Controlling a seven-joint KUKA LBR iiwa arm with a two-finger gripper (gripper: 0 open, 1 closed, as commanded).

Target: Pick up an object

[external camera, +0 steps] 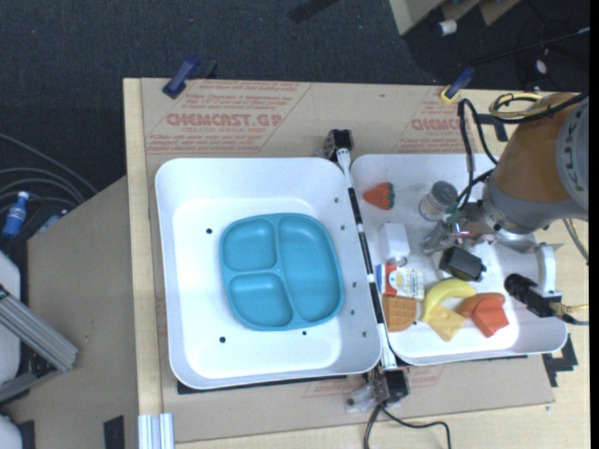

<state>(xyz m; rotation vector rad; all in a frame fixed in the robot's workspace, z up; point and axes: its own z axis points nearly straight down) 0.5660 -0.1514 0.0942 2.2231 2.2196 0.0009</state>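
The table (140,251) carries two bins; the left bin (178,251) holds a blue divided plate (281,269). In the right bin (412,171), the claw (447,241) hovers, its opening unclear. The banana (447,293) below looks light, stiff, slippery; grip mid-curve.

Blue divided plate (281,271) in left bin (187,195); end effector (447,237) over toy food (447,299) in right bin (412,171).
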